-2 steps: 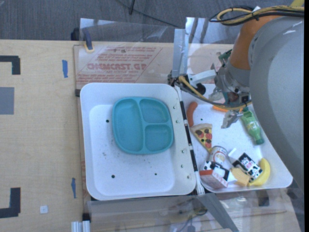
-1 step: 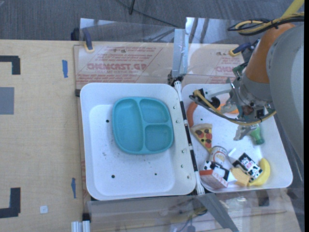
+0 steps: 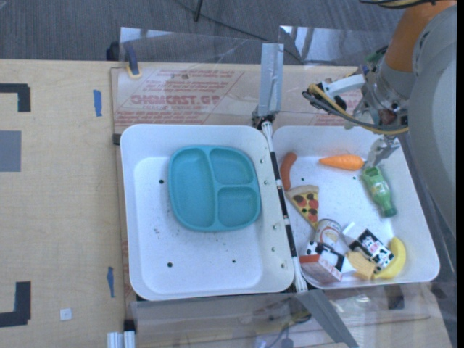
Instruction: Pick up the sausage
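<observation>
My gripper [image 3: 380,153] hangs near the right bin's far edge, whether spread I cannot tell, while the sausage [image 3: 288,170] lies untouched by that bin's [image 3: 424,216] left wall, so picking remains.

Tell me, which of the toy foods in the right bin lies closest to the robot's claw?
The green bottle: the gripper hangs just above its top. The carrot is next nearest; the sausage lies far left.
</observation>
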You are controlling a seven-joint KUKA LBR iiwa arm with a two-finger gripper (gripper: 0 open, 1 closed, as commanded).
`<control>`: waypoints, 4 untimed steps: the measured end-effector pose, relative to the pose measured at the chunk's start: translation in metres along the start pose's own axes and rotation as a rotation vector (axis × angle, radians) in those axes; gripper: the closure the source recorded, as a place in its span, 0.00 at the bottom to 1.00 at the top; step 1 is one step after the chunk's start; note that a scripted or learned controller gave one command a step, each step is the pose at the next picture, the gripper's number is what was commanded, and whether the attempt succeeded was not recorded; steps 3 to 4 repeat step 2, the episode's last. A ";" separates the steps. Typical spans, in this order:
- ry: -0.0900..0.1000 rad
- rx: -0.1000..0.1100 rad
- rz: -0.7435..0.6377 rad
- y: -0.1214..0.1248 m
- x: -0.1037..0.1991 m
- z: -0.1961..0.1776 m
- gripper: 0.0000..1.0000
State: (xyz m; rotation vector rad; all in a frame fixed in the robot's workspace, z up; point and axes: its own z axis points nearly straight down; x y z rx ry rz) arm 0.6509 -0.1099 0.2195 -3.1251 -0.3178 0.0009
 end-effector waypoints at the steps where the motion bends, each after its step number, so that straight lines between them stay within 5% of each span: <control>1: -0.002 0.003 0.001 -0.005 0.008 0.125 0.00; 2: -0.002 0.004 0.000 -0.006 0.009 0.115 1.00; 4: -0.002 0.004 0.000 -0.006 0.009 0.115 1.00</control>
